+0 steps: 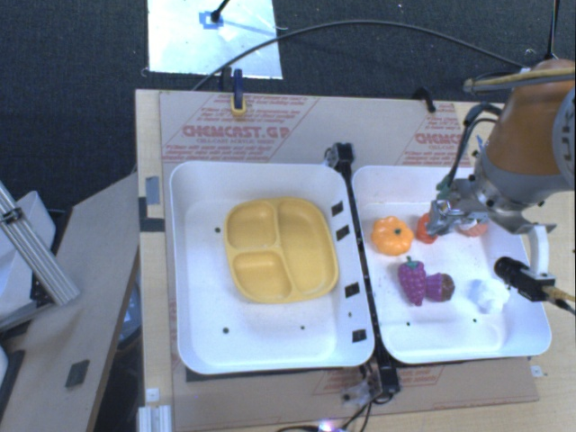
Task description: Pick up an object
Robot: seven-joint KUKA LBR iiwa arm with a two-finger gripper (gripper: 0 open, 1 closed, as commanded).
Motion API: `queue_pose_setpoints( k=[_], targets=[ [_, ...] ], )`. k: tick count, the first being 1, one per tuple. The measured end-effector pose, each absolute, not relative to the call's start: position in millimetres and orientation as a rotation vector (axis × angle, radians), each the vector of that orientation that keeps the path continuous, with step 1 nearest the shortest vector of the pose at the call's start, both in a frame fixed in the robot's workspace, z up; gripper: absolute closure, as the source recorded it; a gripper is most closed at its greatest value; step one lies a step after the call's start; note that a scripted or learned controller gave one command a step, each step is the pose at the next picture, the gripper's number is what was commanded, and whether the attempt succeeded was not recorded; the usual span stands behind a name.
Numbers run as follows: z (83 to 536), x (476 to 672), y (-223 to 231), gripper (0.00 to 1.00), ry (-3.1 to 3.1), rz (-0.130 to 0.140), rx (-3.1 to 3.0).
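In the right bin [517, 336] lie a small orange pumpkin [393, 235], a red-orange piece [426, 230], a bunch of purple grapes [413, 280] with a darker lump [441, 287] beside it, and a small white object [487, 296]. My gripper [444, 214] hangs low over the back of that bin, right above the red-orange piece and partly hiding it. More red-orange [473, 229] peeks out to the right under the wrist. The pumpkin sits just left of the gripper, apart from it.
The left bin [193, 268] holds a yellow divided plate [279, 248]. A black divider with clips [353, 250] runs between the bins. A black part with a cable [522, 277] juts over the right bin's right side.
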State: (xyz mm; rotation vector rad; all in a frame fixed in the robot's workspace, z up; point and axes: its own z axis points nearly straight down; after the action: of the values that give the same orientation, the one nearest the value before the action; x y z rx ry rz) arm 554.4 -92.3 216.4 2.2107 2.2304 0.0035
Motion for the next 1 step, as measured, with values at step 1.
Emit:
queue_pose_setpoints(
  k=[1],
  targets=[
    [214.0,572.3,-36.6,1.00,2.232,0.005,2.210]
  ],
)
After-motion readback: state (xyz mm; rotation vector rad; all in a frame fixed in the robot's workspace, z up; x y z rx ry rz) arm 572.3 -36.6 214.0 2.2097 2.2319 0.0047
